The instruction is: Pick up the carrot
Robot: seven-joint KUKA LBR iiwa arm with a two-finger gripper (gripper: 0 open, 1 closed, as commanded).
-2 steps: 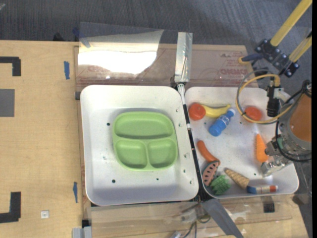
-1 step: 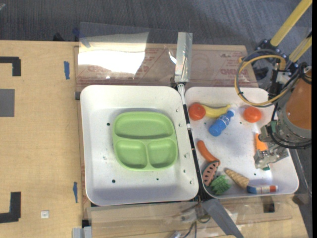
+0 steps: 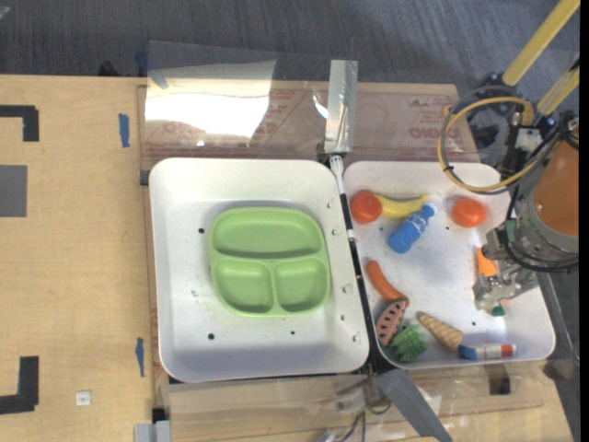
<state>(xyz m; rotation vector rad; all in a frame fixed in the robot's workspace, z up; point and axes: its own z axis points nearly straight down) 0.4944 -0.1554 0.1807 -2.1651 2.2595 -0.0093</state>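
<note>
The carrot (image 3: 484, 263) is a small orange piece at the right side of the right bin (image 3: 442, 247). It lies right against my gripper's left side and is partly hidden by it. A small green bit (image 3: 498, 310) pokes out just below the gripper; it may be the carrot's leafy end. My gripper (image 3: 495, 288) hangs low over the bin floor beside the carrot, under the grey wrist and orange band (image 3: 560, 196). I cannot tell whether the carrot is in the gripper's hold.
The right bin also holds a banana (image 3: 401, 205), a blue bottle (image 3: 409, 229), two orange-red round fruits (image 3: 365, 206) (image 3: 469, 212), a red sausage (image 3: 385, 281), a watermelon slice (image 3: 390, 319), broccoli (image 3: 409, 343), a cone (image 3: 439, 331) and a marker (image 3: 486, 349). The left bin holds a green divided plate (image 3: 270, 259).
</note>
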